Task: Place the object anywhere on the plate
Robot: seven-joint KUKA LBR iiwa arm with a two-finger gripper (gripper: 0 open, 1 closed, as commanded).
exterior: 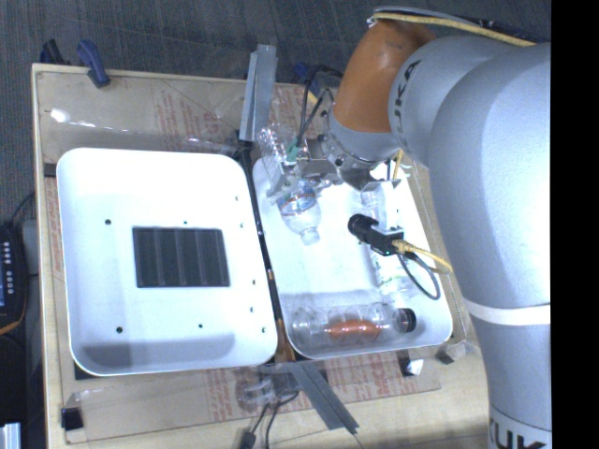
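The gripper (299, 187) hangs over a small clear bottle (301, 215) at twelve o'clock in the right bin (440, 330). I cannot tell its grip. The dark plate (181, 256) waits at nine o'clock

A pale wooden bench (140, 110) stands on dark grey carpet (187, 17), blue clamps (94, 64) at its far edge.

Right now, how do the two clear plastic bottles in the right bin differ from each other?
The upper bottle lies at a slant under the gripper, near the bin's far end; the lower bottle lies crosswise along the near wall. The lower bottle looks longer and shows orange inside with a dark cap; the upper bottle looks plain clear. Both are transparent and lie in the right bin.
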